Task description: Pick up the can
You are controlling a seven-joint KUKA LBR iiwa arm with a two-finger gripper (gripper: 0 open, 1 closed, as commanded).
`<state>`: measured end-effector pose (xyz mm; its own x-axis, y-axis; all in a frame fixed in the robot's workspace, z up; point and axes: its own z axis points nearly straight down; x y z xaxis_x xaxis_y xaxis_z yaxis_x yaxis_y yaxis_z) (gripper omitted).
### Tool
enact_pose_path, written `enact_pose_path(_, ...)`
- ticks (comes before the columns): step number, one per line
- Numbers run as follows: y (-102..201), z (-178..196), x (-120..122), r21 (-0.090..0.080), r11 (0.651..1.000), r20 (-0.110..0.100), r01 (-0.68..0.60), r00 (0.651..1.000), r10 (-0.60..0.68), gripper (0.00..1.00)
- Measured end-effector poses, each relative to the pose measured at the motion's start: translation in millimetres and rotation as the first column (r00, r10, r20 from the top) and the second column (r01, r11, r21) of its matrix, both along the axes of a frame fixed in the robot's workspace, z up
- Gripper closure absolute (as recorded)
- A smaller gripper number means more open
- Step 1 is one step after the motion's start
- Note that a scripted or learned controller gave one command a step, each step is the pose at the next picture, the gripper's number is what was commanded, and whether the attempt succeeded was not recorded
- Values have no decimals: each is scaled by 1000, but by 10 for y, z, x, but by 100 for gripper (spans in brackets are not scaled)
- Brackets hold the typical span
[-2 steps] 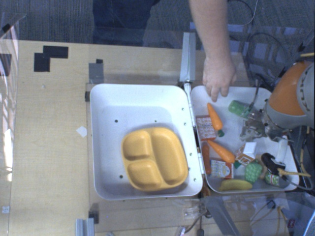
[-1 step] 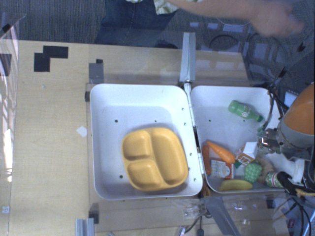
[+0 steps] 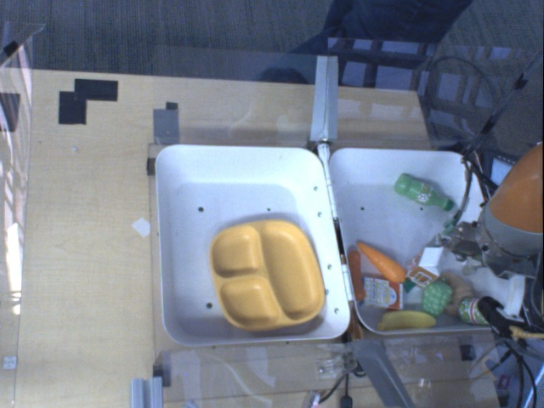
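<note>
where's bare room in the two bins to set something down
Left bin: bare floor behind and left of the yellow tray. Right bin: bare patch between the green bottle and carrot. Its near right corner is crowded.

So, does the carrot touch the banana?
Apart. The camera view shows the carrot higher up, a carton between it and the banana.

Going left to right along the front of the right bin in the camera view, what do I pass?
Small carton → banana → green bumpy fruit → can, lying at the bin's right front corner.
</note>
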<state>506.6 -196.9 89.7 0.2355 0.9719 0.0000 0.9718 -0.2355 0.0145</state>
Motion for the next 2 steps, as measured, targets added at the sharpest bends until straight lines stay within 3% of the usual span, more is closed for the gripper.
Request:
enact_pose_path(1, 84, -11, 735, 1, 1000, -3, 7, 1000, -7, 0)
enact_pose_path(2, 101, 114, 762, 0, 1000, 3, -1, 1000, 1, 100)
